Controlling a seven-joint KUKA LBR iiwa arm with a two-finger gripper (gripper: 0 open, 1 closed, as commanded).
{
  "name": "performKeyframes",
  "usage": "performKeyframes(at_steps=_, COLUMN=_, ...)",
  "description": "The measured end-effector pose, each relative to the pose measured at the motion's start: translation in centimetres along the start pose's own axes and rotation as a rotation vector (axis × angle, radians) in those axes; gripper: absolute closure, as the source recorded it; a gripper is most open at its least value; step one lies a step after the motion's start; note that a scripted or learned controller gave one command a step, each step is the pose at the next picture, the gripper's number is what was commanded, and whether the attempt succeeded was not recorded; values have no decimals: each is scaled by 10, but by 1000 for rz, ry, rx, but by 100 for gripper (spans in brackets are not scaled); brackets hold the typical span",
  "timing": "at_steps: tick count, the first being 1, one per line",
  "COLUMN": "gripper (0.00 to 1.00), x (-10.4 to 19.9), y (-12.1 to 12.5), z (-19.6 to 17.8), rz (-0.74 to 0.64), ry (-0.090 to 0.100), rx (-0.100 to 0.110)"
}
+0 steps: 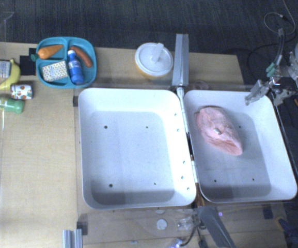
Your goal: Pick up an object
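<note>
A pink, lumpy object shaped like a cut of raw meat (219, 129) lies in the right bin (272, 182), slightly above its middle. My gripper (266, 94) hangs over that bin's upper right corner, up and to the right of the pink object and well apart from it. Its fingers are spread open and hold nothing. One light grey finger (254, 93) points down-left over the bin's rim. The arm's orange band shows at the right edge.
The left bin (130, 192) sits beside the right one, with a metal divider (179, 61) between them at the top. Beyond the bins stand a white lidded cup (154, 60) and a blue tray (89, 50) of toy food. Small toys (9, 84) lie at the far left.
</note>
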State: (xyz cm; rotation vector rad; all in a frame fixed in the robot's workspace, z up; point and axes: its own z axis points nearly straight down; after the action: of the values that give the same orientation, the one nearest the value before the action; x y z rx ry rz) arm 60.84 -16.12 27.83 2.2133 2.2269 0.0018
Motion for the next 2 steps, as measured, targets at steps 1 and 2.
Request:
performKeyframes(at_steps=1, gripper=0, x=30, y=61, z=119, rz=-152, ry=1, rx=1)
performKeyframes(at_steps=2, gripper=0, x=39, y=31, z=188, rz=-247, ry=-3, rx=-12)
